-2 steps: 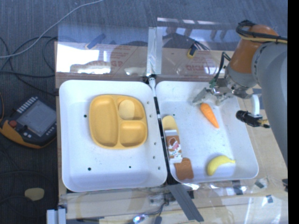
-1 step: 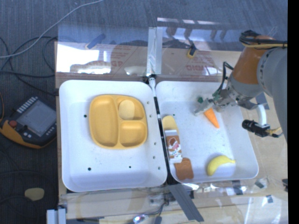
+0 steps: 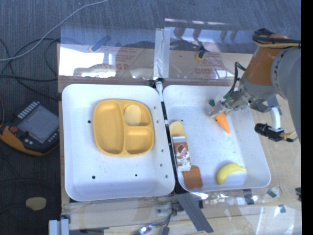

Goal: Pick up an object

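My gripper (image 3: 220, 109) hangs low over the upper middle of the right bin (image 3: 254, 146), with the grey arm and its orange band reaching in from the right. Directly beneath its tip lies a small orange carrot (image 3: 224, 123), pointing down and to the right; its blunt end touches or nearly touches the tip. A tiny green piece (image 3: 212, 102) sits just left of the gripper. A yellow banana-like fruit (image 3: 230, 172) rests near the bin's front right corner.
Along the right bin's left wall lie a yellow block (image 3: 176, 129), a red-and-white carton (image 3: 181, 153) and a brown piece (image 3: 192, 176). The left bin (image 3: 78, 175) holds a yellow divided plate (image 3: 123, 127). A pendant (image 3: 30, 129) lies on the floor at left.
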`<state>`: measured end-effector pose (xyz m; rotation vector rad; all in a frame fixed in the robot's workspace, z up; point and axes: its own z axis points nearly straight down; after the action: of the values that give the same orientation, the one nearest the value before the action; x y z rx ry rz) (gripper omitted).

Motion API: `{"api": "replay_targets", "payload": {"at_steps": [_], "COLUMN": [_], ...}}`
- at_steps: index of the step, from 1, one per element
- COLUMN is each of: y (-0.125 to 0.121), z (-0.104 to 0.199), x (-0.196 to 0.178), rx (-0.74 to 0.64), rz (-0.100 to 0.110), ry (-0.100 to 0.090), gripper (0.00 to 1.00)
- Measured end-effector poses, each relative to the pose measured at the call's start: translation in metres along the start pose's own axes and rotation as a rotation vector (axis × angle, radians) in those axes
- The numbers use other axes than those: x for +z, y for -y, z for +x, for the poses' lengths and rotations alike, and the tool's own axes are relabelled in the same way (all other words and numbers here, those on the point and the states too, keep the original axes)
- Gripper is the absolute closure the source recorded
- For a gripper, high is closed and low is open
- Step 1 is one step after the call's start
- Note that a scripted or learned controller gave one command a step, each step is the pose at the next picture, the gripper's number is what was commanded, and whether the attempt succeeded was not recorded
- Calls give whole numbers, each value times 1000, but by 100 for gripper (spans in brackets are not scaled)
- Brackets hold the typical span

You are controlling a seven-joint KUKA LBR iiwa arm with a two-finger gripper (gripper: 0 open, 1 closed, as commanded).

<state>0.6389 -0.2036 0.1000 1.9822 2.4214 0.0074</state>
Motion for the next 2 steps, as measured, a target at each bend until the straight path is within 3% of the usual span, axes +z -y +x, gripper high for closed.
{"api": "replay_targets", "payload": {"at_steps": [1, 2], "y": [21, -16], "z": [26, 53], "x": [-6, -117], "rx": [-126, -156], "rz": [11, 10], "ry": [-6, -6], "gripper": [100, 100]}}
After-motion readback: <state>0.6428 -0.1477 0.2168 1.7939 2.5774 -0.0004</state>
